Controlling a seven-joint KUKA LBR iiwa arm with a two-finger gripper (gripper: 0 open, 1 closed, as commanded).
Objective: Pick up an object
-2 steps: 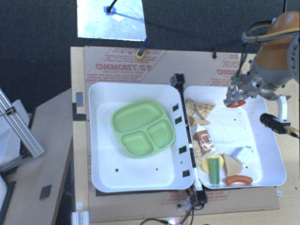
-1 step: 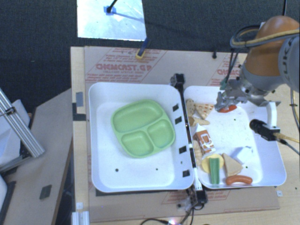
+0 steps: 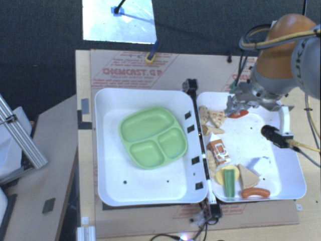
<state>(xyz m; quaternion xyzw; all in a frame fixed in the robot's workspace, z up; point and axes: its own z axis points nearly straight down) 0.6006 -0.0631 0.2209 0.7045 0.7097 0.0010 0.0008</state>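
The claw [image 3: 234, 109] was lowered over a red piece [image 3: 241, 113] in the right bin [image 3: 296, 177]; its state could not be told, and nothing appeared lifted.

Arm [image 3: 288, 49] cut off by the right edge above the right bin [image 3: 288, 185], gripper [image 3: 235, 107] fingertips too blurred to read, red item [image 3: 239, 114] beneath them half covered, small pale pieces [image 3: 213, 119] just left indistinct in kind.
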